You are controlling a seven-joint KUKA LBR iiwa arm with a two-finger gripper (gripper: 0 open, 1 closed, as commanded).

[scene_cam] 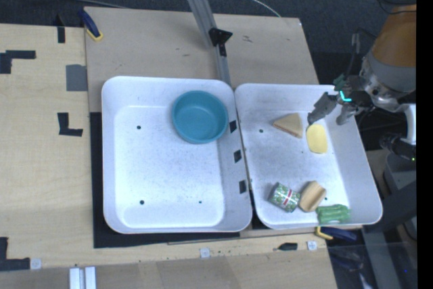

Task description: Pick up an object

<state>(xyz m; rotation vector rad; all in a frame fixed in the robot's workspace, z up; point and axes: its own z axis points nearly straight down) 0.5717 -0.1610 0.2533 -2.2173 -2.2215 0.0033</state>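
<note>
Two white bins sit on the table (155, 30). The left bin (122, 166) holds one blue bowl (199, 116). The right bin (270, 159) holds five things: a tan wedge (289, 125), a yellow lemon (316, 139), a green can (285, 197), a bread roll (312, 195), a green object (333, 214). The pincer (331, 109), fingers spread wide and holding nothing, hovers just above the lemon.

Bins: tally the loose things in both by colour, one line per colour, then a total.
Blue: 1, the bowl in the left bin.
Tan: 2, the wedge and the bread roll in the right bin.
Yellow: 1, the lemon.
Green: 2, the can and the green piece at the front rim.
Total: 6
</note>
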